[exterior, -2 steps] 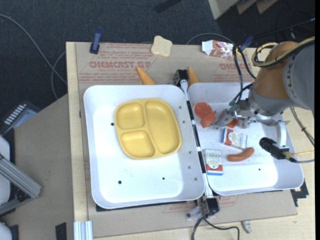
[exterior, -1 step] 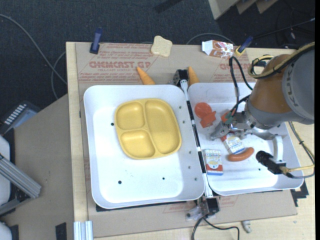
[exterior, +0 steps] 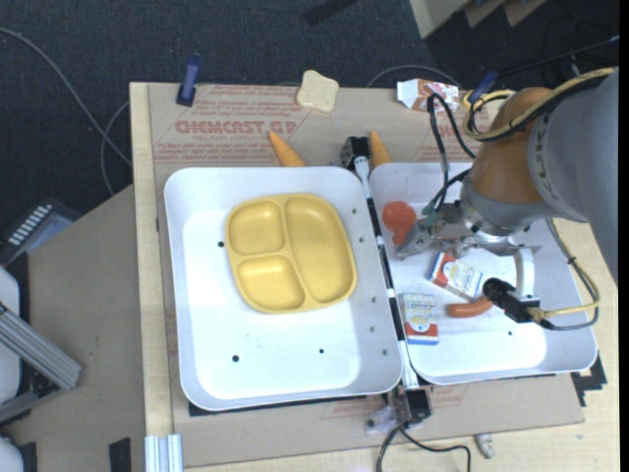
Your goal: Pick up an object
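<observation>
The right bin (exterior: 560, 357) holds several small items. A red rounded piece (exterior: 397, 214) lies at its left side. A red and white carton (exterior: 457, 276) sits in the middle, with a reddish sausage (exterior: 470, 309) just below it. Another small white carton (exterior: 421, 319) lies by the bin's left wall. My gripper (exterior: 425, 239) reaches in from the right and hangs low over the bin, just right of the red piece and above the middle carton. I see nothing held in it.
The left bin (exterior: 197, 342) holds a yellow divided plate (exterior: 291, 251). On the bench behind the bins lie a bread slice (exterior: 317, 89), an orange carrot (exterior: 285, 150), a blue item (exterior: 189, 79) and a packet (exterior: 428, 93). Cables trail across the right bin's far side.
</observation>
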